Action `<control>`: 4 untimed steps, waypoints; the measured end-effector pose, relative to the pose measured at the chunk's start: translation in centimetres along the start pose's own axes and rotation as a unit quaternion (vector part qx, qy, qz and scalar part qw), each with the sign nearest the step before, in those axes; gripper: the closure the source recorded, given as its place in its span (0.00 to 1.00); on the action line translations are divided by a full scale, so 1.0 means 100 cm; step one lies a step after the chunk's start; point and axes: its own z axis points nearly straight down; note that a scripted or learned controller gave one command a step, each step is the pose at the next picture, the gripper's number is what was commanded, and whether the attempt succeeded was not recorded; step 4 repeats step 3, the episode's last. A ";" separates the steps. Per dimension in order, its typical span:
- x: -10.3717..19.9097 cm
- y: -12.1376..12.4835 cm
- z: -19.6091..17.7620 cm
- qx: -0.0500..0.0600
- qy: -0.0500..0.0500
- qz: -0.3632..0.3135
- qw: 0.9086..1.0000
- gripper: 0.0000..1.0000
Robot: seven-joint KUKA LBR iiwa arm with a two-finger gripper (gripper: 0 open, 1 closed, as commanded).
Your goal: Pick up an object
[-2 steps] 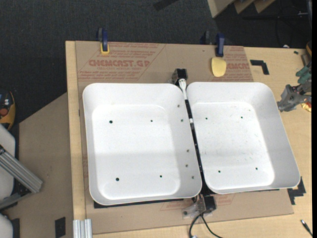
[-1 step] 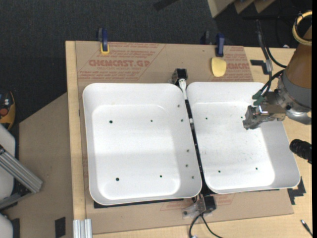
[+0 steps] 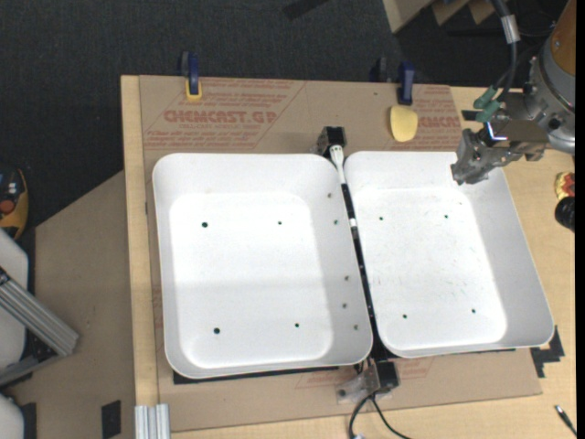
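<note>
my pincer (image 3: 472,165) hangs over the far right corner of the right bin (image 3: 512,245), just above its rim, at the end of my grey wrist that comes in from the right edge. whether it is open or closed i cannot tell from this slant; it reads as a dark grey lump with nothing visibly gripped in it. some green clips and a black cable sit above it on my wrist.

the one loose thing i can see to pick up is a small yellow object (image 3: 403,123), rounded and pale, lying outside both bins on the brown board (image 3: 274,108) beyond the right bin's far left corner. it sits just below a blue clamp (image 3: 406,84) on the board's far edge, and it is apart from my pincer, off to its left and a little farther back.

the left bin (image 3: 174,245) and the right bin lie side by side, touching along a dark seam with a black clip (image 3: 331,140) at its far end. each white floor shows four small dark dots. the board carries red printed lettering, and a second blue clamp with a yellow base (image 3: 191,73) holds its far left edge. the surface (image 3: 82,245) under the board is light brown.
</note>
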 end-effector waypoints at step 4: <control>0.055 -0.002 0.070 0.011 -0.001 0.005 1.000 1.00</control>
